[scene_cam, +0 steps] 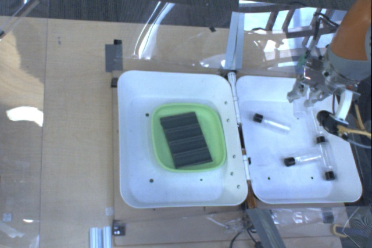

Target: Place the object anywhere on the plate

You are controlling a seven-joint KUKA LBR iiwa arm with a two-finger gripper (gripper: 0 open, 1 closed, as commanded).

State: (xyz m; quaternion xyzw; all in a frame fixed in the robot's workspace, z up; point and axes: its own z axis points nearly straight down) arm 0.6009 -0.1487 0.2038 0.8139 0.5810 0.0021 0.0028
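- Currently, the dark ribbed block (pixel 185 140) lies flat on the green plate (pixel 219 142) in the left bin (pixel 133 183).
- End effector (pixel 309 92) hovers over the right bin's (pixel 349 191) far side; open or closed cannot be told.
- Three clear vials with black caps lie in the right bin: (pixel 271 122), (pixel 302 159), (pixel 325 155).
- Judgement: vials light, rigid, slick, prone to roll; grip mid-barrel, across the axis.

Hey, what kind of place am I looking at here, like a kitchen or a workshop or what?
Probably a robotics lab test bench, not a kitchen. Two shallow white bins sit side by side on a wooden bench, one holding a green plate, the other small clear tubes, with a robot arm's gripper above them.
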